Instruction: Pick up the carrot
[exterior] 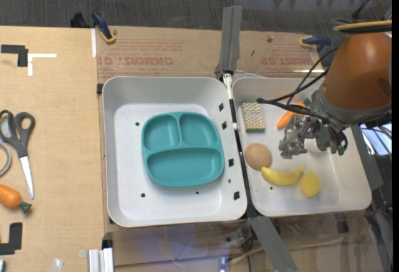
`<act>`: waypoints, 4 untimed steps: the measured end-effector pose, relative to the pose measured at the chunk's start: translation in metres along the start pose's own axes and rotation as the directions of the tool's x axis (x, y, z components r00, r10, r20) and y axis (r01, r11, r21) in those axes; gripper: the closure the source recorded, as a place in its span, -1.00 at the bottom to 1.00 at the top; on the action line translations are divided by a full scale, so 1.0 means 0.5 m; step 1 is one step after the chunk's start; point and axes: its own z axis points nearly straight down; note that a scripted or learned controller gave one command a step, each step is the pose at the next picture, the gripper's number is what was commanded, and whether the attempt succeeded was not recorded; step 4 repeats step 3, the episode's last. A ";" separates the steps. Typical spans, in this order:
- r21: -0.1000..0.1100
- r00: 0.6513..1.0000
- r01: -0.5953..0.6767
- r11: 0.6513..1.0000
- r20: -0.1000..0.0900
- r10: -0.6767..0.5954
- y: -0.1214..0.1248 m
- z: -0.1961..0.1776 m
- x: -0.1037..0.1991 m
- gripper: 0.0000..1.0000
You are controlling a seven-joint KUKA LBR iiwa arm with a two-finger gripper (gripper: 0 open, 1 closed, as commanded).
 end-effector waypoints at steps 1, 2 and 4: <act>0.001 0.982 0.187 0.982 0.005 -0.187 -0.032 -0.272 0.007 1.00; 0.002 0.748 0.663 0.748 0.004 -0.663 -0.082 -0.607 0.030 1.00; 0.000 0.862 0.507 0.862 0.002 -0.507 -0.232 -0.345 0.056 1.00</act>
